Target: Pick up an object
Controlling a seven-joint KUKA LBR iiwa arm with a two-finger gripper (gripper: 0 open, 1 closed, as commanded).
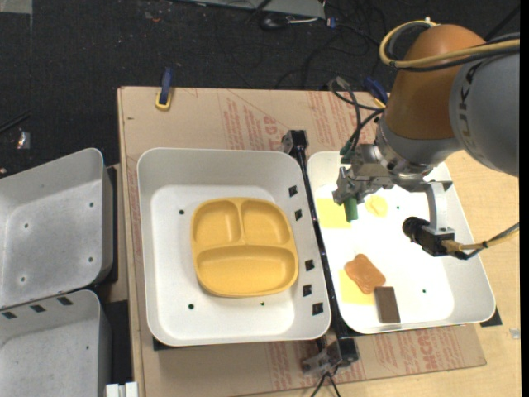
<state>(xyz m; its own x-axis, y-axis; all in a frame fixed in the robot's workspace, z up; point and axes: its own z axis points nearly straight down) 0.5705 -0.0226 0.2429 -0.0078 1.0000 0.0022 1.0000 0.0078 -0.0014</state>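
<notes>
Camera view: green marker [350, 209] at hand [348, 195].

Red printed lettering was seen on the brown board [248, 118] covering the surface, in slanted lines toward twelve o'clock from the left bin [157, 222], and again along the board's six o'clock edge below the right bin [471, 304]. The print was too small and too skewed for any word to be made out. Part of some dark lettering was seen on the grey arm [488, 114] at three o'clock, cut off and unreadable.
</notes>
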